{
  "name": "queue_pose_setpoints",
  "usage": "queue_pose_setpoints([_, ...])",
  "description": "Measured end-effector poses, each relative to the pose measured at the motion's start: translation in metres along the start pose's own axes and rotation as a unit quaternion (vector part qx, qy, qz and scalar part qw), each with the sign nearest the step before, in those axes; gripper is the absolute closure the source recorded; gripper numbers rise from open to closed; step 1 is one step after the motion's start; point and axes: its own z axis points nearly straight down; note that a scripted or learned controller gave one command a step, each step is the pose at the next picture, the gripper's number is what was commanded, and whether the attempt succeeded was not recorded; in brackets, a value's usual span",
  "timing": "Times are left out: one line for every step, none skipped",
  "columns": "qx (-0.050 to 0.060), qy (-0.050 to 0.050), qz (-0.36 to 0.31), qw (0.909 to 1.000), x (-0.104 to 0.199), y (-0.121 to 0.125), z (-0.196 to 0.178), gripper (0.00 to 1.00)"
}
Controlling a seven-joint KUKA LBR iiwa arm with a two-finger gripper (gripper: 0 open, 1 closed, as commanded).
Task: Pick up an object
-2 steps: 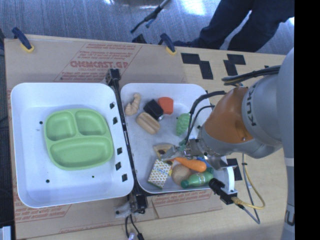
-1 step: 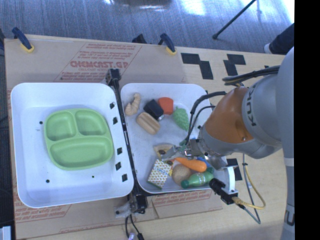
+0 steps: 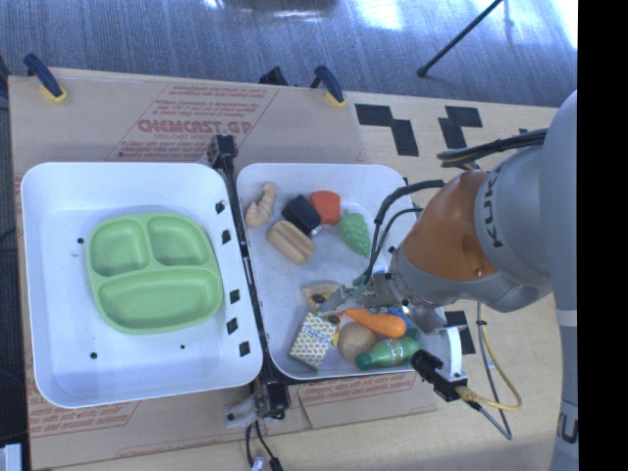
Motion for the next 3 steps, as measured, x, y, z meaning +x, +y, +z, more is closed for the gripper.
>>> queue_pose_setpoints([0.002,0.004,-0.003,1.0,-0.0102,0.0,0.0004,0.0])
queue_pose_setpoints([0.002,0.001,-0.001,1.0,-0.0077,-0.0006,0.0004,0.0])
queue_pose_setpoints([0.002,0.001,-0.001,1.0,-0.0076,-0.0006,0.0005,0.0])
